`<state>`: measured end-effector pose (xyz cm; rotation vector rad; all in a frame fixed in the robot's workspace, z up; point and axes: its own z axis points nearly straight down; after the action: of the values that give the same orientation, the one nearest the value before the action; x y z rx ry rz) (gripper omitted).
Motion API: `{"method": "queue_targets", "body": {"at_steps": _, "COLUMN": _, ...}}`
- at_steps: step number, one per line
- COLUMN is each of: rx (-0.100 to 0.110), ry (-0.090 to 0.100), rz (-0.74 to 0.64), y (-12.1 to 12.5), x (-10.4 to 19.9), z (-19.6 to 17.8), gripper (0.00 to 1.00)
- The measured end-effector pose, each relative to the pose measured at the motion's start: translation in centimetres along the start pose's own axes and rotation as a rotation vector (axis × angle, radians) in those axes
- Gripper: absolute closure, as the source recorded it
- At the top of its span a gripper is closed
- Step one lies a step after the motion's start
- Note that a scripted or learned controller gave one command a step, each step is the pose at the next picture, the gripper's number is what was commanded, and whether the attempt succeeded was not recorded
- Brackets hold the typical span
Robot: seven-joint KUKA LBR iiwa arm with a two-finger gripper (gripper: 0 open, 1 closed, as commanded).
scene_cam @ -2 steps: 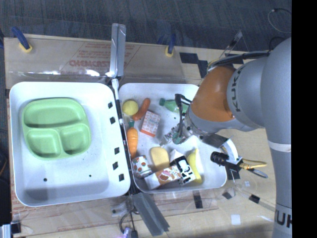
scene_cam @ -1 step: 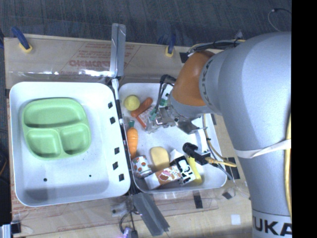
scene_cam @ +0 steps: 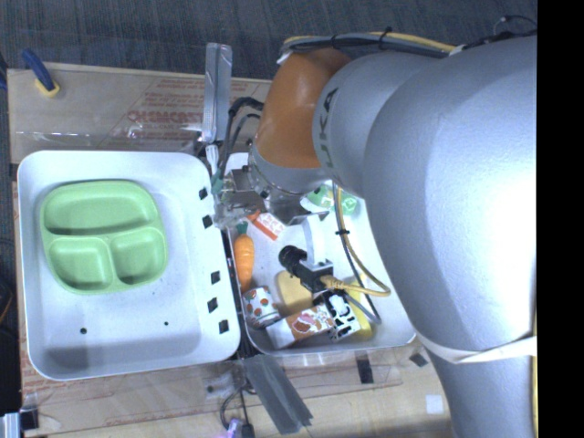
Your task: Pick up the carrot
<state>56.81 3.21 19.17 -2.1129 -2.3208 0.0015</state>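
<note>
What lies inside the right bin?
The right bin holds the carrot by its left wall, a yellow block and small printed packs near the front. The grey arm covers its right part; what lies there is hidden.

- You lose most of the right bin (scene_cam: 388,343) under the arm (scene_cam: 429,153).
- You cannot tell whether the gripper (scene_cam: 235,210) touches the carrot (scene_cam: 244,259).
- A green thing (scene_cam: 336,201) is mostly covered.
- Print on the packet (scene_cam: 310,323) is too blurred to read.

Single fixed cam above bench (scene_cam: 119,99), tilted down, mid-range. Gripper (scene_cam: 235,210) sits near frame centre: one white bin (scene_cam: 36,336) view-left of it, second bin (scene_cam: 270,265) beneath, arm (scene_cam: 438,153) entering view-right.
</note>
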Motion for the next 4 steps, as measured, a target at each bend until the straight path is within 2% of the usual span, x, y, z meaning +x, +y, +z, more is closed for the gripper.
{"method": "queue_targets", "body": {"at_steps": 1, "rx": 0.001, "ry": 0.000, "rz": 0.001, "y": 0.0, "x": -0.1, "z": 0.0, "gripper": 0.00}}
{"method": "queue_targets", "body": {"at_steps": 2, "rx": 0.001, "ry": -0.001, "rz": -0.109, "y": -6.9, "x": -7.3, "z": 0.1, "gripper": 0.00}}
{"method": "queue_targets", "body": {"at_steps": 3, "rx": 0.000, "ry": -0.001, "rz": -0.134, "y": -6.9, "x": -12.8, "z": 10.1, "gripper": 0.00}}
{"method": "queue_targets", "body": {"at_steps": 4, "rx": -0.003, "ry": -0.002, "rz": -0.221, "y": -6.5, "x": -12.8, "z": 10.0, "gripper": 0.00}}
